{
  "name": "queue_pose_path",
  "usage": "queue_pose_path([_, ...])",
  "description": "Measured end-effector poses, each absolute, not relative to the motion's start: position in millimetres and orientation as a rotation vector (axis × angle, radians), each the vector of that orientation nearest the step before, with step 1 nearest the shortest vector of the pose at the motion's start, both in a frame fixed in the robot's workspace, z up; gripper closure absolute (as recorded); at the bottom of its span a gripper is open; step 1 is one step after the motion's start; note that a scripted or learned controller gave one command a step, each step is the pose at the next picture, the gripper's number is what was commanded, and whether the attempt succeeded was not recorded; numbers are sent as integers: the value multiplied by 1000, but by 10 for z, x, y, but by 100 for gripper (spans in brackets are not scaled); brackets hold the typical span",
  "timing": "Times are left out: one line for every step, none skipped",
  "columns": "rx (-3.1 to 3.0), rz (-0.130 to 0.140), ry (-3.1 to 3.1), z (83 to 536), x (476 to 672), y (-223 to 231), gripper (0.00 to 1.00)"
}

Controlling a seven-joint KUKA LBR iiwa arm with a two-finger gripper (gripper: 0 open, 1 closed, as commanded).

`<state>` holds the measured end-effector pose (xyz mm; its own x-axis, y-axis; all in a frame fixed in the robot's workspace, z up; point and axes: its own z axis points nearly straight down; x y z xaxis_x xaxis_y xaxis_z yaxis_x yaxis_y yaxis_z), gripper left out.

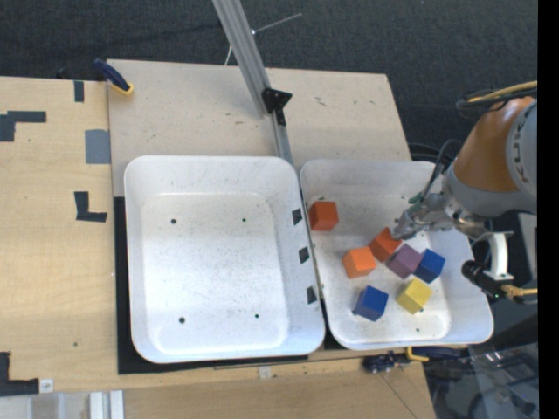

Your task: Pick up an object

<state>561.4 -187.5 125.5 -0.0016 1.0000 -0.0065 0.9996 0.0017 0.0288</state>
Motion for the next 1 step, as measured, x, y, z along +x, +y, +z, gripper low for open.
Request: queue_pose_path([2217,3,2220,1883,5588,-1872,100])
